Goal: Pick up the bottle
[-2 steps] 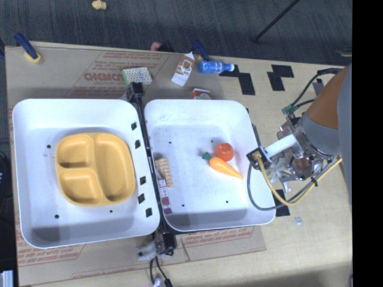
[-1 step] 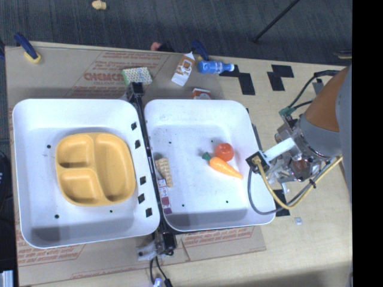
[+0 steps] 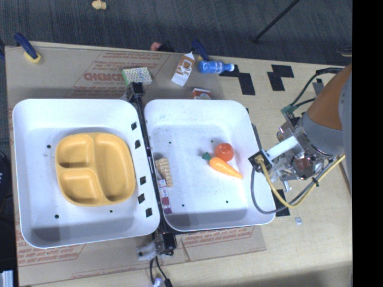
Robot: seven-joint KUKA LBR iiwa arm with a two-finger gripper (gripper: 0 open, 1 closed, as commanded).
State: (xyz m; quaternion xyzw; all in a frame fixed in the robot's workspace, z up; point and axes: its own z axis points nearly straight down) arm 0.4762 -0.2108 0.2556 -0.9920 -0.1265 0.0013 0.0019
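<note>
The gripper (image 3: 286, 181) sits outside the right bin (image 3: 179, 115), just beside its right wall, over the bare bench (image 3: 311, 244). Its tip is a cluster of metal parts and wiring, and whether it is open or closed cannot be told; nothing is seen held. A yellow cable (image 3: 269, 187) and a black cable (image 3: 254, 190) loop from this cluster down along the bin's right rim. Above the cluster a white bar-shaped part (image 3: 281, 149) angles toward the bin, and behind it the grey wrist (image 3: 323, 133) rises to the orange band (image 3: 329, 100) at the view's right edge. The arm comes in from the right at about the bin's mid-height. The bottle (image 3: 213, 67) lies on its side on the bench beyond the far rim of the right bin, well apart from the gripper; it is blue, with a pale band near one end. The right bin is shallow, white and smooth, with rounded corners. It holds an orange carrot (image 3: 225, 167) with a green stem end, a red-orange tomato (image 3: 224, 150) touching the carrot, and a tan ridged cracker (image 3: 163, 171) near the left wall. The left bin (image 3: 36, 220) holds a yellow tray (image 3: 96, 167) with three compartments. Near the bottle lie a small carton (image 3: 183, 69) and a green patterned sponge (image 3: 137, 75). Black tape marks (image 3: 263, 76) lie on the bench to the right of the bottle. Printed cardboard (image 3: 114, 64) lies under both bins.
</note>
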